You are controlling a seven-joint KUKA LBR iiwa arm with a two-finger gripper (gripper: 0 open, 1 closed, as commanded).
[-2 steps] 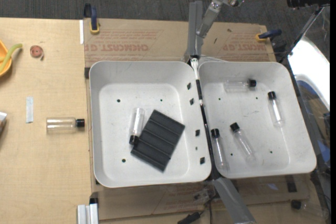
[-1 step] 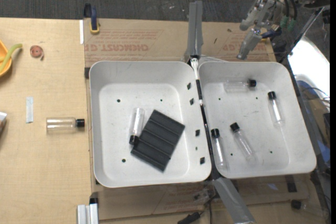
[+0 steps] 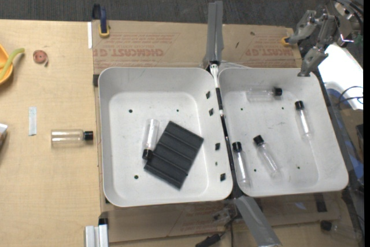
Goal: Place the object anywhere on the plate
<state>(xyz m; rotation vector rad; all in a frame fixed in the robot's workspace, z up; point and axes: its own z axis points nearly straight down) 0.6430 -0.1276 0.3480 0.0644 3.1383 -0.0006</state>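
The dark ridged plate (image 3: 174, 154) lies in the left bin (image 3: 115, 84), a clear vial (image 3: 150, 138) touching its left edge. My gripper (image 3: 310, 49) hangs far right of the plate, fingers unreadable, nothing visibly held.

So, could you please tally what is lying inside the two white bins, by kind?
Clear vials with black caps: 5, one in the left bin and four in the right bin
Black ridged plate: 1
Total: 6
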